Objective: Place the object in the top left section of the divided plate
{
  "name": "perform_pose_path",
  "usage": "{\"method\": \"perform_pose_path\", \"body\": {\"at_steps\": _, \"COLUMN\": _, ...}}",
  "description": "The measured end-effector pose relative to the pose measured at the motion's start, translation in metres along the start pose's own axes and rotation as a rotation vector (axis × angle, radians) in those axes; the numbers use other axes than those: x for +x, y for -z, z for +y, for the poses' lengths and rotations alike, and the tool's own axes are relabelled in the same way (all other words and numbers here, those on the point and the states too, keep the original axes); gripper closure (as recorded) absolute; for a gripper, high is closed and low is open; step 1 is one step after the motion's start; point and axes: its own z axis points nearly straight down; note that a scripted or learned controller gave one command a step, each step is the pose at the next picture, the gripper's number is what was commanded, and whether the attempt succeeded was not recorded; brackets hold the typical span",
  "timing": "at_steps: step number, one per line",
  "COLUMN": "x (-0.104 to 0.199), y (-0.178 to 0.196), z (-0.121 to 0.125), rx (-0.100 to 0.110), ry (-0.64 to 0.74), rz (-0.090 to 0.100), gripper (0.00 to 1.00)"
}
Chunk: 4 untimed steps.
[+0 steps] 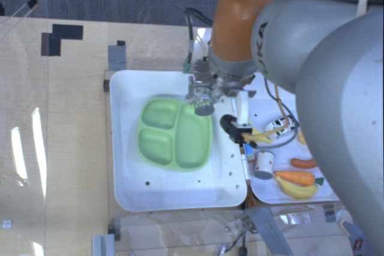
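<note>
A light green divided plate (174, 135) lies in the left white bin (129, 183). It has two small sections on its left, one at the top left (161, 112) and one below it (155, 145), and a long section on its right (193, 139). My gripper (202, 104) hangs over the plate's far right corner, at the top of the long section and just right of the top left section. A small grey round shape shows at its tip. Whether anything is held there is hidden by the wrist.
The right bin (267, 195) holds a carrot (295, 177), a banana (298, 190), a red sausage (303, 162), a small white can (263, 163) and a small white and black toy (279, 126). The arm covers most of that bin.
</note>
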Motion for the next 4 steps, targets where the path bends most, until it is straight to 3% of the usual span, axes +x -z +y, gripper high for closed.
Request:
{"method": "perform_pose_path", "body": {"at_steps": 1, "x": 0.074, "y": 0.056, "z": -0.016, "rx": -0.001, "ry": -0.007, "rz": 0.001, "gripper": 1.00}}
{"method": "perform_pose_path", "body": {"at_steps": 2, "x": 0.044, "y": -0.010, "z": -0.012, "rx": 0.002, "ry": 0.248, "rz": 0.000, "gripper": 1.00}}
{"method": "perform_pose_path", "body": {"at_steps": 3, "x": 0.080, "y": -0.025, "z": -0.056, "rx": 0.002, "ry": 0.222, "rz": 0.000, "gripper": 1.00}}
{"method": "perform_pose_path", "body": {"at_steps": 4, "x": 0.052, "y": 0.048, "z": -0.106, "rx": -0.001, "ry": 0.327, "rz": 0.001, "gripper": 1.00}}
